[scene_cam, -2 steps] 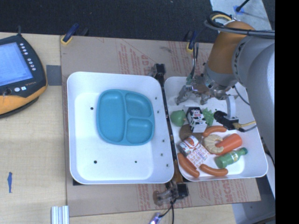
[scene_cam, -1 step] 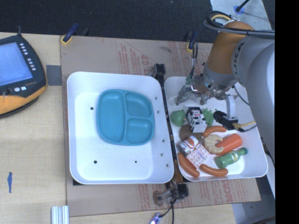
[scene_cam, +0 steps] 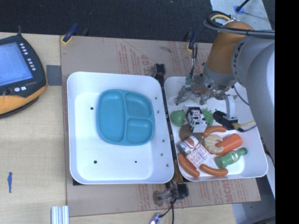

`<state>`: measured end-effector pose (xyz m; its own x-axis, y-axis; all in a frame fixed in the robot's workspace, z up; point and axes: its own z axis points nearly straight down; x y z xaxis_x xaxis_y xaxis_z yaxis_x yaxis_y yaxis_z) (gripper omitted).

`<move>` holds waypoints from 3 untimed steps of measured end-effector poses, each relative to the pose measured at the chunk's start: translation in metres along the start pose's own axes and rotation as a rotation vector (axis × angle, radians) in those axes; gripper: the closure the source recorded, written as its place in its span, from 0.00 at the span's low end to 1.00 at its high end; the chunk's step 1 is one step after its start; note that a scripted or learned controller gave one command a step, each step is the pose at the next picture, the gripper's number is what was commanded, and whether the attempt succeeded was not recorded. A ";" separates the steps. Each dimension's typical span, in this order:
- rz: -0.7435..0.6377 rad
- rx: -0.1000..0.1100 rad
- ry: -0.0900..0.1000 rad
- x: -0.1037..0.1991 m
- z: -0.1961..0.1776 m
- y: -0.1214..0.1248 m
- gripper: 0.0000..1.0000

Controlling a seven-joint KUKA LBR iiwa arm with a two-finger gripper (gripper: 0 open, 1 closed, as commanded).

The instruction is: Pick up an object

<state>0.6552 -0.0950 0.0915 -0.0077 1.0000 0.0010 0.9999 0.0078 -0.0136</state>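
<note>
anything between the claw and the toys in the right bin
Nothing visible does. The claw hangs over the bare far end of the right bin, and the toy pile lies just nearer the camera.

- The right bin (scene_cam: 254, 171) is my landmark; every pickable toy lies inside it, crowded toward its near half.
- A green round piece (scene_cam: 177, 117) sits by the bin's left wall.
- A black-and-white block (scene_cam: 195, 117) sits just right of it.
- A carrot (scene_cam: 229, 142) — orange, tilted — rests against a bun (scene_cam: 212, 143) mid-bin.
- A green bottle (scene_cam: 230, 158) lies on its side near the front right.
- Two sausages (scene_cam: 188, 166) (scene_cam: 213, 171) lie along the front edge — beside a red-and-white packet (scene_cam: 193, 150).
</note>
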 end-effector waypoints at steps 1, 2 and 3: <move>0.000 0.001 0.000 0.003 0.000 0.000 0.00; 0.000 0.001 0.000 0.003 0.000 0.000 0.00; -0.002 0.004 0.000 0.002 -0.010 -0.001 1.00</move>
<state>0.6548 -0.0934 0.1019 -0.0099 0.9999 0.0014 0.9998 0.0100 -0.0178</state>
